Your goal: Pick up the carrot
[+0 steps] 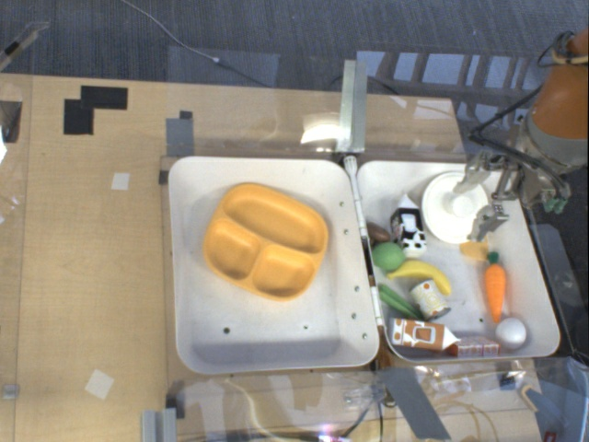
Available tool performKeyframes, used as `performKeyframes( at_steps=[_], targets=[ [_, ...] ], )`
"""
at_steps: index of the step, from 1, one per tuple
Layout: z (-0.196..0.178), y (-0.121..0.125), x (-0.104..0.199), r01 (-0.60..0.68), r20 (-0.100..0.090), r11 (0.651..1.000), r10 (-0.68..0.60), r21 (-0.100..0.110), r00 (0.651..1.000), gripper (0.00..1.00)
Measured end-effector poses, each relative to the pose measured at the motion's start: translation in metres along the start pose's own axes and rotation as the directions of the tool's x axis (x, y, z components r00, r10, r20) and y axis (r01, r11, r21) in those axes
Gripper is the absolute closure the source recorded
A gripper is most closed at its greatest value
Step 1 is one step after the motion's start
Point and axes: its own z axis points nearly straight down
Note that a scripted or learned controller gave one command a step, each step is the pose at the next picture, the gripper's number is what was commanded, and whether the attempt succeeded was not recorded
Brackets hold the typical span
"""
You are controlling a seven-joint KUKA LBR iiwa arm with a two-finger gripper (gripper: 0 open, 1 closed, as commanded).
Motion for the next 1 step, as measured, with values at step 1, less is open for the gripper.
performKeyframes(
  at_steps=[1],
  targets=[
    [0.0785,-0.0234,0.0075,-0.018,0.007,1.0,0.018,0.002,1.0,0.0]
  ],
)
